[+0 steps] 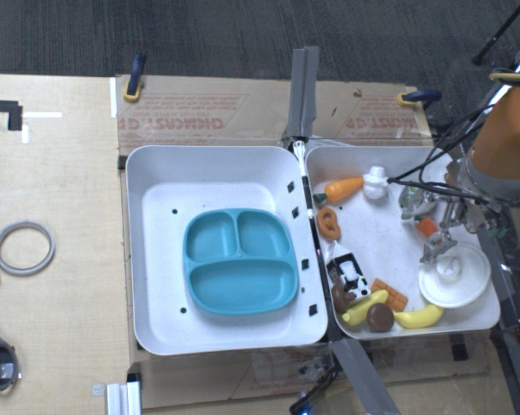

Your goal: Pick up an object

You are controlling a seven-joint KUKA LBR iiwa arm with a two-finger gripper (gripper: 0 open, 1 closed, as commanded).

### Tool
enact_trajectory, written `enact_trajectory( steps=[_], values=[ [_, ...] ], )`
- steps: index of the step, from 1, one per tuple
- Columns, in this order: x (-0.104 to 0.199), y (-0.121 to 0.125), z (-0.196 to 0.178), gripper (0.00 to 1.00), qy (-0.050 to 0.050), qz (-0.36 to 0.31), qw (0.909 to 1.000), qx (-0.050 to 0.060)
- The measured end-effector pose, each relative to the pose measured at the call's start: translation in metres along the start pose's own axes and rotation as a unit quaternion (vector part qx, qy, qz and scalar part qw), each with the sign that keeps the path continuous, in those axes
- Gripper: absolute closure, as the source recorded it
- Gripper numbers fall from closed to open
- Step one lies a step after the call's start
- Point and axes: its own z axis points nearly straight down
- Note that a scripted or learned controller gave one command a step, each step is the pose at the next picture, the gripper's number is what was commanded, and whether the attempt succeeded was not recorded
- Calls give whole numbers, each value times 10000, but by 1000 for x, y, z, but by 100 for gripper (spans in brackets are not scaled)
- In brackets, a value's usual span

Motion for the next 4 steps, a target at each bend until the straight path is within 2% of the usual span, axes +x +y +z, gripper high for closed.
enact_trajectory(
  steps=[1,2,3,4],
  values=[
    [-39,7,1,0,-5,-276,9996,-2],
    [21,3,1,0,8,55,10000,-2],
    [2,6,2,0,2,146,9999,-3],
    [-11,2,1,0,-1,-184,9998,2]
  ],
)
